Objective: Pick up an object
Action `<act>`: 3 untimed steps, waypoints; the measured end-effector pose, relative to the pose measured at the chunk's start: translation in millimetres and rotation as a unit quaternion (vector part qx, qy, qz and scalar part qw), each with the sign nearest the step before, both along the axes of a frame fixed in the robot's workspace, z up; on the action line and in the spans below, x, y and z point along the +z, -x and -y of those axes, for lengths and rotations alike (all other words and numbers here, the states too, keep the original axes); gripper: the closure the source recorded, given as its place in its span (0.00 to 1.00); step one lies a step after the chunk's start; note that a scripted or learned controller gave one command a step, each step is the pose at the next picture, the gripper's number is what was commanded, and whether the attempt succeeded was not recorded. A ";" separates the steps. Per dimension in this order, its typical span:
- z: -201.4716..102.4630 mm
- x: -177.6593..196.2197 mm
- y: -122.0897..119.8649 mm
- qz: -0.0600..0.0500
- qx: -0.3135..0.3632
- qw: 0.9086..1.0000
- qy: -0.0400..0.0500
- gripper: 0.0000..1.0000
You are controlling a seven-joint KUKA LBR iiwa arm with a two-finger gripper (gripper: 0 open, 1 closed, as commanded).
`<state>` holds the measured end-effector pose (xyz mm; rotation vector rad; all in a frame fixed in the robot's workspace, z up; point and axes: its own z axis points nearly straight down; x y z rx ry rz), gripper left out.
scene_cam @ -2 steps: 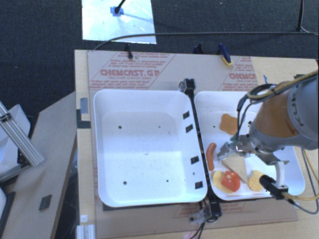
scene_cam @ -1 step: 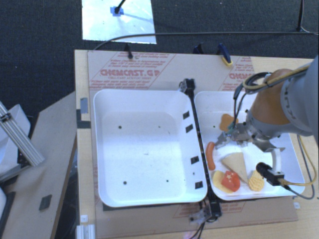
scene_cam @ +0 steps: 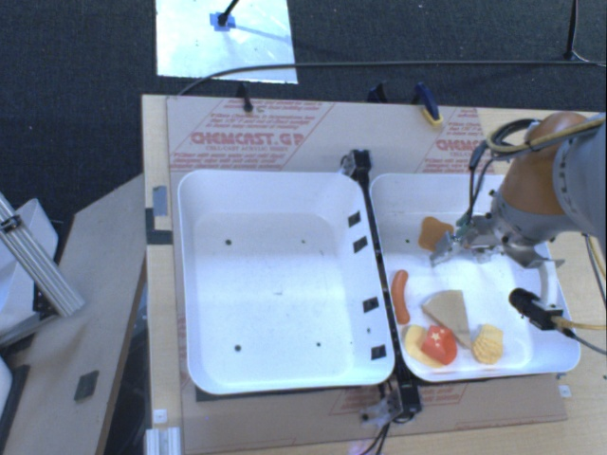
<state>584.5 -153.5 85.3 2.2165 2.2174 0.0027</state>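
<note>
You have a pale wooden desk [scene_cam: 285,121] carrying two shallow white plastic bins side by side. The left white bin [scene_cam: 275,282] sits against the right white bin [scene_cam: 417,192], with black clips along the shared rim. The grey arm with the orange band [scene_cam: 545,183] reaches in from the right over the right bin. Its gripper [scene_cam: 450,246] hangs low above that bin's floor, just beside a small orange-brown block [scene_cam: 435,230] near the bin's back; whether the fingers are open or closed, you cannot tell. Toward the front of the right bin lie a tan wedge [scene_cam: 450,309], a slim red sausage-shaped piece [scene_cam: 400,295], a red rounded piece [scene_cam: 438,344] resting on a yellow piece, and a yellow corn-like piece [scene_cam: 487,344].
</note>
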 end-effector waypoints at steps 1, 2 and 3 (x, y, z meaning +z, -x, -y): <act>-35.4 0.6 -59.2 0.001 0.004 1.000 -0.001 0.00; 8.3 0.5 -64.9 0.000 0.000 1.000 0.000 0.00; -46.1 -0.5 -57.3 -0.002 0.004 1.000 -0.002 0.00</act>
